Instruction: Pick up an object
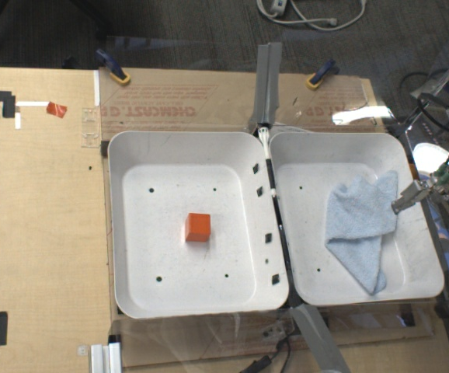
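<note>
Loads of open floor around the orange block (198, 228); right bin's (302, 286) mostly hogged by that blue cloth (360, 224), I think.

Sitting near the middle of the left bin (131, 208): an orange block (198, 228). Lying crumpled in the right bin (310, 208): a pale blue cloth (360, 224), reaching toward its right wall.

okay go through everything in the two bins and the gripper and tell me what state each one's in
Orange block: resting flat on the floor of the left bin, untouched.
Blue cloth: crumpled and folded over itself in the right bin, its upper right corner by the gripper.
Gripper: at the right bin's right side, touching the cloth's edge.
</note>
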Available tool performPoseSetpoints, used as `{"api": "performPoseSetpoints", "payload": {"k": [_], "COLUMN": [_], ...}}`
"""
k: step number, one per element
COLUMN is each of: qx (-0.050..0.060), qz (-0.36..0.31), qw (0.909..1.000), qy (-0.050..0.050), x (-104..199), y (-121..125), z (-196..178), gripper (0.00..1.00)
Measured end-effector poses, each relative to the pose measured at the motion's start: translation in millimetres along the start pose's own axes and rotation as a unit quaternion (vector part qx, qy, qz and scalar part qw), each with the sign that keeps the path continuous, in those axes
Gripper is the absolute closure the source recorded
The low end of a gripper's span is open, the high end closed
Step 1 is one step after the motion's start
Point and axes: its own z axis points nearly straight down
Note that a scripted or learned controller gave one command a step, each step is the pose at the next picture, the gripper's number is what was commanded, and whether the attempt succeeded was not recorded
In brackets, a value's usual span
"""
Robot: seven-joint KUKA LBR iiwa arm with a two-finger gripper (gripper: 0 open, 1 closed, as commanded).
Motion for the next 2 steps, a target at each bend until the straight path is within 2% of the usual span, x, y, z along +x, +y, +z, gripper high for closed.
{"api": "performPoseSetpoints", "payload": {"k": [1, 2], "qx": [-0.002, -0.004], "qz": [-0.366, -0.364], "qw": [0.9306, 0.9312], "qy": [-0.001, -0.003], "x": [26.9, 25.7], "y": [-5.3, -3.8], "z": [154.7, 145.8], "gripper": [0.0, 1.0]}}
